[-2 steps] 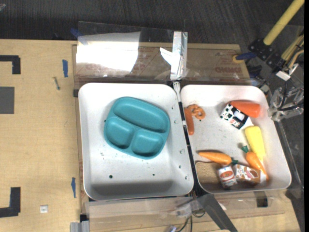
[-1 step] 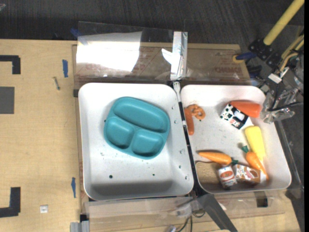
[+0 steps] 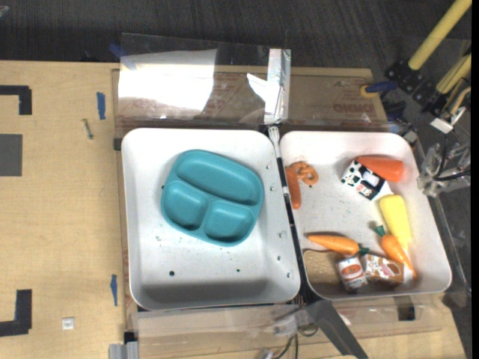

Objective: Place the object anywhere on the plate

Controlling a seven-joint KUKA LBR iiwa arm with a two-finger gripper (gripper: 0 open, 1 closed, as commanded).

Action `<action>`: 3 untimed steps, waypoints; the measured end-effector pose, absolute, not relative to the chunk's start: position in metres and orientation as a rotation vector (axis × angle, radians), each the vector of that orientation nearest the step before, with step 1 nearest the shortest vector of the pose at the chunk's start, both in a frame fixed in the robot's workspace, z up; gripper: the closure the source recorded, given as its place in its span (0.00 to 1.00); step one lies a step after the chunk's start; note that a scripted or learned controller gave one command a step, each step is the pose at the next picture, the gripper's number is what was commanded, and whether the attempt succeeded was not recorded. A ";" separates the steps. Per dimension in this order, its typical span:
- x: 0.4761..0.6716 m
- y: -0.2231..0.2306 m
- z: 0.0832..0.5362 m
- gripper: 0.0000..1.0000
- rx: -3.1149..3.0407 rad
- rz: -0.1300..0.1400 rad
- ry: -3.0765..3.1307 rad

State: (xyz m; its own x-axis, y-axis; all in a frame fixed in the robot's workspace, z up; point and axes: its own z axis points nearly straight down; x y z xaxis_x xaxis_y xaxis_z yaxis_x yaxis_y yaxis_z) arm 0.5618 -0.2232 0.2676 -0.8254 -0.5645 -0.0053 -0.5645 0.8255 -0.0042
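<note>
We note a teal divided plate (image 3: 212, 195) lying in the left bin (image 3: 142, 268), nothing on it. The right bin (image 3: 329, 152) holds two carrots (image 3: 334, 242), a yellow corn cob (image 3: 395, 217), a pretzel (image 3: 304, 172) and a black-and-white carton (image 3: 362, 179). We see no object between gripper fingers.

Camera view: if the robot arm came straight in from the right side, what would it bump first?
Coming in low, probably the right bin's outer wall. Higher up, it would cross that and meet the yellow toy or the orange toy first. Height is hard to judge here.
</note>
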 end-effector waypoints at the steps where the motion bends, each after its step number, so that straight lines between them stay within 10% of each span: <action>1: 0.572 -0.222 0.265 1.00 -1.125 -0.006 2.924; 3: 0.582 -0.222 0.254 1.00 -1.303 -0.004 2.851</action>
State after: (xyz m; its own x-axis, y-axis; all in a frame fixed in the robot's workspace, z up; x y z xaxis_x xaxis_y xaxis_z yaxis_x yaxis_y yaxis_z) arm 0.5822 -0.2217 0.2543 -0.6545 -0.7560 -0.0054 -0.7560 0.6545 -0.0056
